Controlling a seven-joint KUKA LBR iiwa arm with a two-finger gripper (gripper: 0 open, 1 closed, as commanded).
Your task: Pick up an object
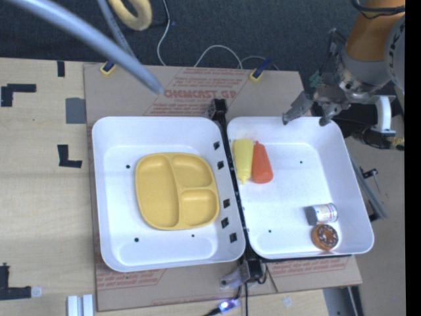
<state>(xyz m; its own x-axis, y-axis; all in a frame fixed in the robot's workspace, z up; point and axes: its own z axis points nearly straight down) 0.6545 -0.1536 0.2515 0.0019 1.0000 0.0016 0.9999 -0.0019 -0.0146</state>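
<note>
My gripper (pixel 308 116) hangs over the far edge of the right bin (pixel 352 176), its two dark fingers spread apart and open with nothing between them. In that bin, a yellow banana-like piece (pixel 243 158) and an orange carrot-like piece (pixel 261 163) lie side by side near the left wall. A small silver can (pixel 321 214) and a brown round doughnut-like object (pixel 325 237) rest at the near right corner. All of these lie well below and away from the fingers.
The left bin (pixel 112 176) holds a yellow divided plate (pixel 176 190). A grey pole (pixel 79 28) and a yellow loop (pixel 128 2) cross the top left. White cables (pixel 217 52) lie on the cardboard behind the bins.
</note>
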